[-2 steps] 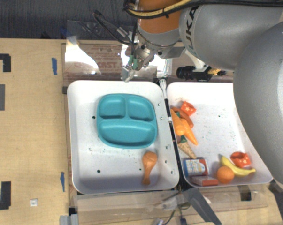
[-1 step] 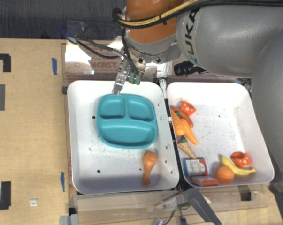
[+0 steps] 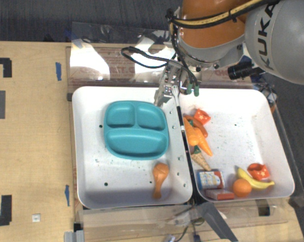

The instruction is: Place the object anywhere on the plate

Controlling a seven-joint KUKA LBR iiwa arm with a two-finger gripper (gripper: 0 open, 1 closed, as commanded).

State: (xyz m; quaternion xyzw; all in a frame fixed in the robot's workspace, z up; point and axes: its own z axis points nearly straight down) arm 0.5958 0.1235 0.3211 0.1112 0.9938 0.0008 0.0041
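Plate: teal divided plate (image 3: 136,129) in the left bin (image 3: 86,135), nothing on it.
Object: likely the orange squash-like toy (image 3: 160,178), at the plate's 5 o'clock, off it.
Gripper: gripper (image 3: 168,91) at the plate's 1 o'clock; open or closed, cannot tell.
Right bin (image 3: 242,115): toy food pile.
Progress: placing not done.

You've got gripper (image 3: 168,91) hanging over back rim where bins meet, nothing between fingers. Teal plate (image 3: 136,129) sits in left bin (image 3: 86,135), squash (image 3: 160,178) just in front of it. Carrot (image 3: 196,136), banana (image 3: 255,181), orange (image 3: 241,187) in right bin (image 3: 242,115).
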